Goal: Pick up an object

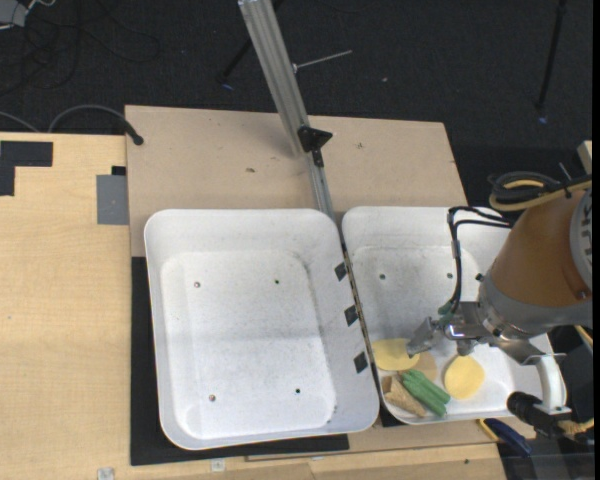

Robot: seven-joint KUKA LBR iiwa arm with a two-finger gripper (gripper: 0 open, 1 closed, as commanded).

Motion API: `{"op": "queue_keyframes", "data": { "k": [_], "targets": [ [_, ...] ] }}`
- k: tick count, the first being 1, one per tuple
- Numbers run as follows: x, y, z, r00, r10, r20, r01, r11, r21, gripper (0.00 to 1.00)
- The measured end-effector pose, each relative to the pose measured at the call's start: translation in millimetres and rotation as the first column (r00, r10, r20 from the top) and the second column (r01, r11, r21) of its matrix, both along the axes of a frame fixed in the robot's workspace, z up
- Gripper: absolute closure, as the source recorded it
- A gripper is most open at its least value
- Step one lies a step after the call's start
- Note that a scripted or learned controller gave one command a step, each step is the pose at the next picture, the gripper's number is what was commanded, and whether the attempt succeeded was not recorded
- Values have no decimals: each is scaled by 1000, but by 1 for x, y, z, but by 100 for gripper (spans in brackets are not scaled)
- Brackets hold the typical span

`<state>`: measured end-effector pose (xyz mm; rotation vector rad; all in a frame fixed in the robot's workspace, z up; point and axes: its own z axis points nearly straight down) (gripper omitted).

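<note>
The arm (pixel 540 268) reaches in from the right, orange band uppermost, wrist bent low; its gripper (pixel 430 336) points left, fingers seemingly parted, though blurred.

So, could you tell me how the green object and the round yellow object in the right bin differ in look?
The green object is long and narrow, lying at a slant; the round yellow object is disc-like and wider. The green one rests against some tan pieces, while the yellow one sits apart, nearer the arm. Both lie at the near end of the right bin, close to the gripper.
</note>
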<state>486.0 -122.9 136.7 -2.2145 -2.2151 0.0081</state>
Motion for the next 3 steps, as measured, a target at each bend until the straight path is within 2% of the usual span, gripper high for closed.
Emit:
{"op": "queue_keyframes", "data": {
  "k": [1, 2, 3],
  "targets": [
    [2, 1, -43, 1000, -1, 12, 1, 1000, 0, 0],
    [1, 0, -33, 1000, -6, 10, 6, 1000, 1, 100],
    [1, -1, 8, 1000, 0, 11, 0, 1000, -3, 100]
  ]
}}
